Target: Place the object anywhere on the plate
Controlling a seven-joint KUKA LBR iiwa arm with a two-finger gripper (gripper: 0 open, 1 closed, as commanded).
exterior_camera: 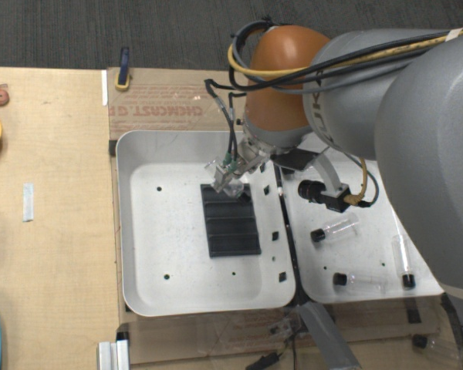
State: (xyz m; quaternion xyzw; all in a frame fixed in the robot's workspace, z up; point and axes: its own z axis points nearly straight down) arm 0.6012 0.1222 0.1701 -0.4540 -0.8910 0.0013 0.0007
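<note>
The gripper point(230, 177) sits low over the far end of the black ridged plate point(231, 223) in the left bin point(139, 230) — I cannot tell its state — while 3 clear tubes point(333, 230) lie in the right bin, so picking 1 up likely comes next.

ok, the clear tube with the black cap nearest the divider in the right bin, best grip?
Judgement only: take the clear tube at mid-body, coming straight down, fingers closing across its narrow width. It lies flat and slanted, black cap at its lower-left end, with bare bin floor on both long sides. The gripper is over the left bin now.
</note>
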